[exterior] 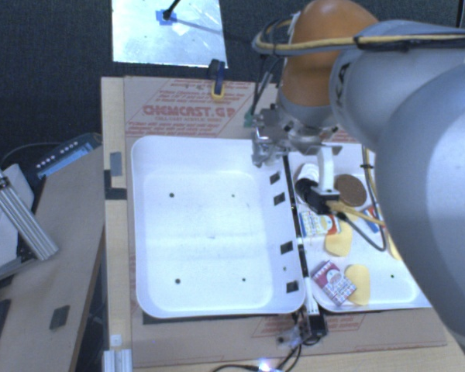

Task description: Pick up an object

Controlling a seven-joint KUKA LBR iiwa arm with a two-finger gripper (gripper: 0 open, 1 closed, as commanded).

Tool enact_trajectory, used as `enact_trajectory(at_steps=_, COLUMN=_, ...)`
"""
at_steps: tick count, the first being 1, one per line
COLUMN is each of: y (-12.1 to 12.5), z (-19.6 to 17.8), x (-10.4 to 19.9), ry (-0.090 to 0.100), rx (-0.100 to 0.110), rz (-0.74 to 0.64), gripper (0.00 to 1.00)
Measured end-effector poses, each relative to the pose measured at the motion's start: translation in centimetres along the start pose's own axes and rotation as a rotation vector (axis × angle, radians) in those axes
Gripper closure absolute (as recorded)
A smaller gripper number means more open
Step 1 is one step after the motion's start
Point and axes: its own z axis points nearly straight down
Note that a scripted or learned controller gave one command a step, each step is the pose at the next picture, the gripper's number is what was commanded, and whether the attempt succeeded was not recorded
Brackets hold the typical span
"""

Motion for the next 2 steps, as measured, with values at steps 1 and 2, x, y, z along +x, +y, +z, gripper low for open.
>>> enact_trajectory(at_steps=1, y=2.5, z=-0.5, x=6.7, ry=-0.002, rx=0.005, rz=0.002, gripper=1.00)
enact_trajectory(at_steps=2, y=2.1, z=2.4, x=6.1, ry=-0.004, rx=0.011, rz=0.010, gripper=1.00)
